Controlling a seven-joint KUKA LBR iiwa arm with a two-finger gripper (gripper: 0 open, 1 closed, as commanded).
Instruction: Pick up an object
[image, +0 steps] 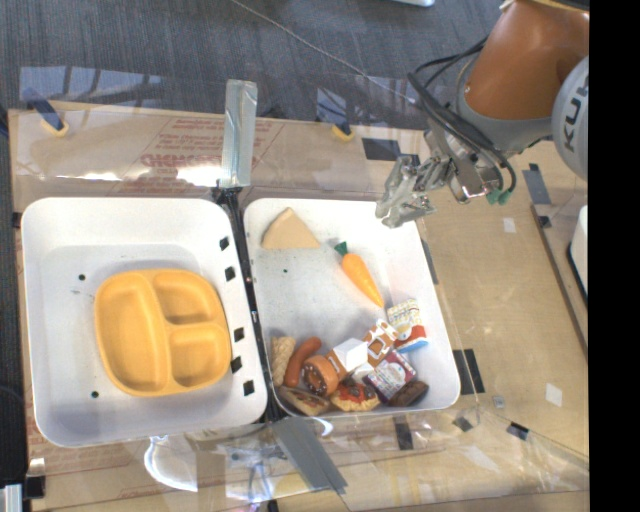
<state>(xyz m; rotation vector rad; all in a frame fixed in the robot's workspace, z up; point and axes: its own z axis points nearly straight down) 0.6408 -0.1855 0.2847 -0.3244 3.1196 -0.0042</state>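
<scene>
My gripper (401, 205) hangs over the far right corner of the right bin (300, 285), with nothing visible between its metal fingers. An orange toy carrot (360, 277) with a green top lies just below and left of it. A tan wedge of toy cheese (288, 232) rests at the bin's far left. A heap of toy food (350, 370) fills the near end: sausages, a cookie, small packets and a carton.
The left bin (60, 250) holds a yellow divided plate (160, 330). A grey tape strip (238, 135) stands at the seam between the bins. Brown bench surface with tape marks lies to the right.
</scene>
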